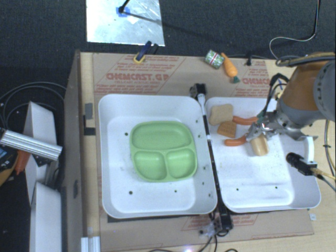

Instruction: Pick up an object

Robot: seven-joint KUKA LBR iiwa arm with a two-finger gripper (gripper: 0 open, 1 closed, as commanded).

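Bench (157, 70): two white bins (152, 203) (273, 198) side by side; toy carrot (230, 67), small can (213, 59) at far edge.

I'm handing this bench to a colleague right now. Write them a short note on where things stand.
Gripper: low in the right bin, at the beige block; a grasp can't be confirmed.
Right bin also holds two tan bread-like pieces and two orange sausages.
Left bin holds a green divided plate.
A toy carrot and small can lie on the cardboard behind the bins.
Done: arm is at the pile. Left: nothing looks lifted yet; grasp and raise one object.
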